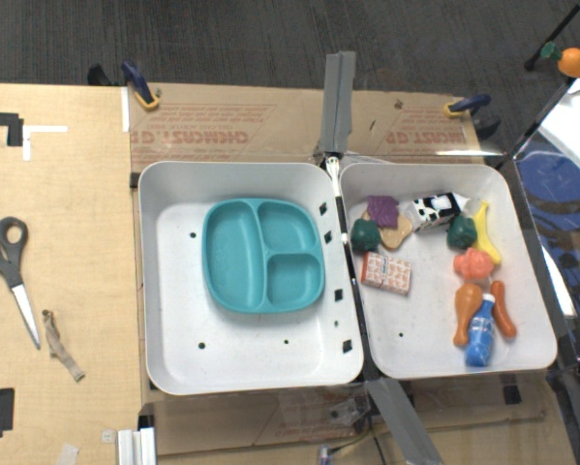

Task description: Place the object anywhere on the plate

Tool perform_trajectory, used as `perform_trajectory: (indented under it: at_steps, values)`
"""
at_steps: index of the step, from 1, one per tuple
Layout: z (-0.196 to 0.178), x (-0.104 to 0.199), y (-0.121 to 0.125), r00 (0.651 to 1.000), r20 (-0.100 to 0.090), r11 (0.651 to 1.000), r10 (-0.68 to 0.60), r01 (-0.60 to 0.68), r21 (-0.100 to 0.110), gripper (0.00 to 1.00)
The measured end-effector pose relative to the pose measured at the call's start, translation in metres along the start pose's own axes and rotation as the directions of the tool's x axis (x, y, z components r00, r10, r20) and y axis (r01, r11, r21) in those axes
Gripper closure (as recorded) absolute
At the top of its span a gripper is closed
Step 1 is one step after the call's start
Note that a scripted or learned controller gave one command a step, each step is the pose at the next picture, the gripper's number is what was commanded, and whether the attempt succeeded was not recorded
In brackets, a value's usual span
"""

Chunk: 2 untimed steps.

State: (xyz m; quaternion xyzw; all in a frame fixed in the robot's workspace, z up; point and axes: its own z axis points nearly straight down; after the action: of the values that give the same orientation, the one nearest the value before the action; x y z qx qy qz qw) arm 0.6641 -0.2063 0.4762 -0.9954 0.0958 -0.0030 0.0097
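Note:
A teal plate (pixel 263 256) with three compartments lies in the left white bin (pixel 173 337), slightly left of the bin's middle, and nothing rests on it. The right white bin (pixel 415 342) holds several toy objects. A purple piece (pixel 381 209), a black-and-white cow (pixel 435 208), a green piece (pixel 366 234) and a beige piece (pixel 399 232) cluster at its far left. Nearer the front lies a small pink box (pixel 386 272). Along the right side are a yellow banana (pixel 485 232), an orange-red fruit (pixel 473 264), an orange drumstick (pixel 467 310) and a blue bottle (pixel 479 342).
A divider wall (pixel 346 260) separates the two bins. Scissors (pixel 9 260) lie on the wooden bench to the left. Two blue clamps (pixel 139 85) (pixel 469 106) hold the cardboard behind the bins. A grey bar (pixel 337 105) stands behind the divider.

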Motion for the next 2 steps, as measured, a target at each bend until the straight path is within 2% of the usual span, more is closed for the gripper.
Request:
perform_trajectory:
  at_steps: [2]
  values:
    - [-0.0164,0.0022,-0.0048,1.0,-0.004,1.0,-0.002,0.002,0.014,1.0]
